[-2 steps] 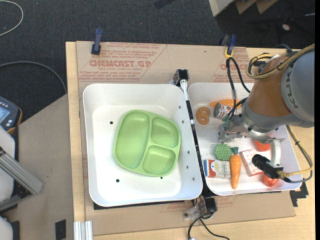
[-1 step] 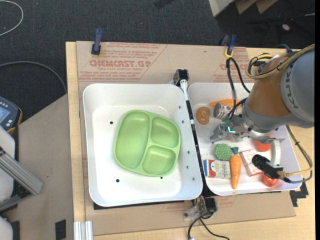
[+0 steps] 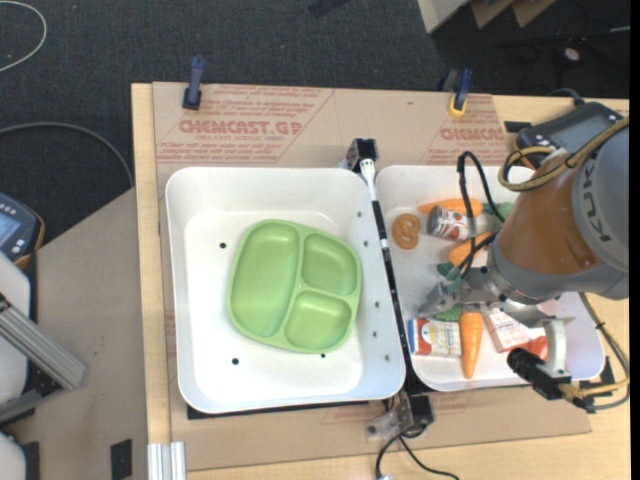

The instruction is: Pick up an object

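Reaching into right bin [image 3: 585, 360] | gripper [image 3: 452, 294] hovering over carrot [image 3: 470, 340] | finger spread: cannot tell | nothing visibly being lifted

In the right bin [image 3: 420, 183] lie small toy foods: an orange carrot [image 3: 470, 341] pointing toward the near wall, a flat red-and-white packet [image 3: 433, 336] touching it, a brown pretzel [image 3: 405, 231], and a small can [image 3: 447, 224] on its side.

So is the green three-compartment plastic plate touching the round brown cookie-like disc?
Apart. The camera view shows the green divided plate lying in the left white bin, while the brown disc lies in the right bin, with both bins' rims between them.
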### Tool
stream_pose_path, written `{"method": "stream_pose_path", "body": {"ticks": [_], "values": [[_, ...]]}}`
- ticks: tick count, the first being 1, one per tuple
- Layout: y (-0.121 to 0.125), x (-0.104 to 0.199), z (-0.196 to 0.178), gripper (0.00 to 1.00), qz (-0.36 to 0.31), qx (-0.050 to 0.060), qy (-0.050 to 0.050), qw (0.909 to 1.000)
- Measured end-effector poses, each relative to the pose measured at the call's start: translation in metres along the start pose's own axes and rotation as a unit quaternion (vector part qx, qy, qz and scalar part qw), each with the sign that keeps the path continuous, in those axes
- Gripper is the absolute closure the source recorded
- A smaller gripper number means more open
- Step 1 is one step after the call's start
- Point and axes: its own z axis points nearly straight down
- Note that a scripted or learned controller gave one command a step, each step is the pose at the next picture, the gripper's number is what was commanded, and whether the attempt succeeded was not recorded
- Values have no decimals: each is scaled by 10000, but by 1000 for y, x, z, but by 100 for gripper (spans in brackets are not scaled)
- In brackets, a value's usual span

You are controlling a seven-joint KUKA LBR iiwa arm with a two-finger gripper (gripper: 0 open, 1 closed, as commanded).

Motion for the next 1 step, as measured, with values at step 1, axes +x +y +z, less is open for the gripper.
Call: {"method": "stream_pose_path", "body": {"ticks": [1], "values": [[4, -1, -14, 100, -2, -63, -18, 10000]]}}
